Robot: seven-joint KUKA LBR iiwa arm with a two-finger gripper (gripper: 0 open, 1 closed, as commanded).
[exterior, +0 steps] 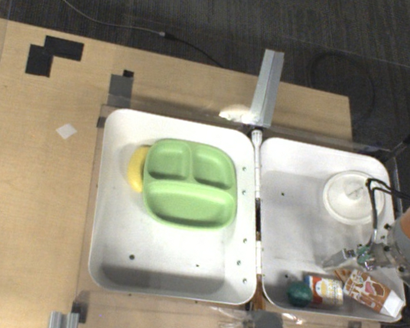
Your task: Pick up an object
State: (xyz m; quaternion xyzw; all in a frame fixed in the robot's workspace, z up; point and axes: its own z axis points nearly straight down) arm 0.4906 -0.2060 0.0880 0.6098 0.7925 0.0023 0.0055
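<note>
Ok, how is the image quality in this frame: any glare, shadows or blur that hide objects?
Camera view: lighting is even and focus fair; a soft shadow lies along the left bin's near wall; the white lid nearly washes out against the right bin; the tool is small and cluttered by cables, so its detail is hard to read.

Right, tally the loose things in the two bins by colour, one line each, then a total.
Green: 2, the divided tray in the left bin and a small green object in the right bin.
Yellow: 1, the yellow item tucked under the tray's left edge.
White: 1, the round lid.
Red and brown, printed: 2, the small bottle and the carton.
Total: 6
</note>
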